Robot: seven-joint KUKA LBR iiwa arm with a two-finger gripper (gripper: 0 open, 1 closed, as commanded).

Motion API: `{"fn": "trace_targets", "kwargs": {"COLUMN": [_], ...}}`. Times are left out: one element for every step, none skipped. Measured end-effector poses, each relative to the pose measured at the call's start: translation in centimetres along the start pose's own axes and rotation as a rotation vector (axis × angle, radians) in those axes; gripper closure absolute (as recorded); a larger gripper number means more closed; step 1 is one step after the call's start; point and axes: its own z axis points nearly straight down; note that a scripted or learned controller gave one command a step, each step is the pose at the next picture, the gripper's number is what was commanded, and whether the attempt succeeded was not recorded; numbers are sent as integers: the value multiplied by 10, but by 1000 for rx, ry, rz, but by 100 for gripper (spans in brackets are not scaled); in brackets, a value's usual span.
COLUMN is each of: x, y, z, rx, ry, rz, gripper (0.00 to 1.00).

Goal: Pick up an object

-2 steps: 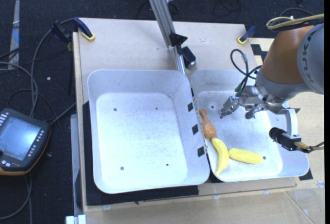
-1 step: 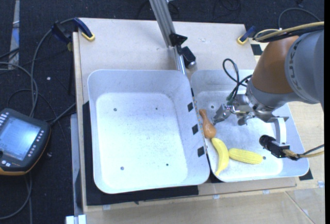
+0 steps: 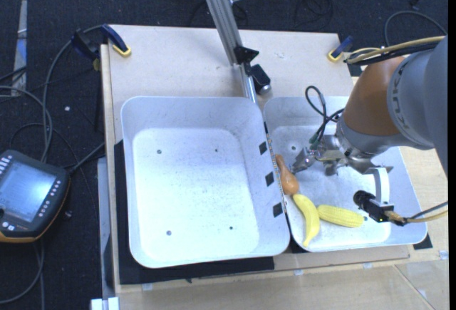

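- Pendant [image 3: 28, 191] lies on the floor at far left; its screen text is too small to read.
- Left bin [image 3: 192, 180] bears no readable label.
- Right bin [image 3: 402, 187] holds an orange piece [image 3: 286, 174], banana [image 3: 308, 216] and corn [image 3: 340, 216].
- Gripper [image 3: 303, 159] hovers just above the orange piece; jaw state: cannot tell.

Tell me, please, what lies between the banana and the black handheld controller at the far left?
In the camera view, the left bin spans most of that stretch between the banana and the controller, then bench edge and dark floor with cables.
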Motion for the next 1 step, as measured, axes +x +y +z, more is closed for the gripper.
{"fn": "trace_targets", "kwargs": {"x": [2], "y": [-1], "z": [-8], "rx": [6], "ry": [3], "rz": [-2], "gripper": [100]}}
